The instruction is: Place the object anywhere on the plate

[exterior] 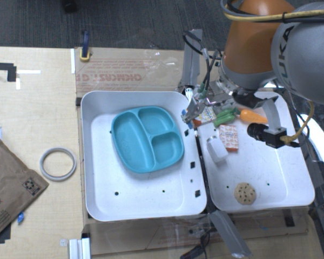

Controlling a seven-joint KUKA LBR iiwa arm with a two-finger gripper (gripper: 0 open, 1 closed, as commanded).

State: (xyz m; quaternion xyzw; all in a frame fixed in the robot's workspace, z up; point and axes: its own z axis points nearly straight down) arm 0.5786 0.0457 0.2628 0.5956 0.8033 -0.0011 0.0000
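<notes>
A teal plate (147, 139) with three compartments lies in the left white bin (97, 198), towards its back. My gripper (193, 112) hangs low over the divider between the two bins, near their back edge, just right of the plate's far right corner. Nothing shows plainly in its grasp. In the right bin (291, 193) lie a toy carrot (251, 115) with a green top, an orange and white packet (229, 137), a white block (216, 148) and a cookie (245, 193). The carrot and the packet sit just right of the gripper, partly under the arm.
The grey and orange arm (259, 31) looms over the back of the right bin. A black fitting with cables (265, 134) hangs beside the packet. On the bench to the left are a tape roll (58, 163) and a cardboard box (8, 182).
</notes>
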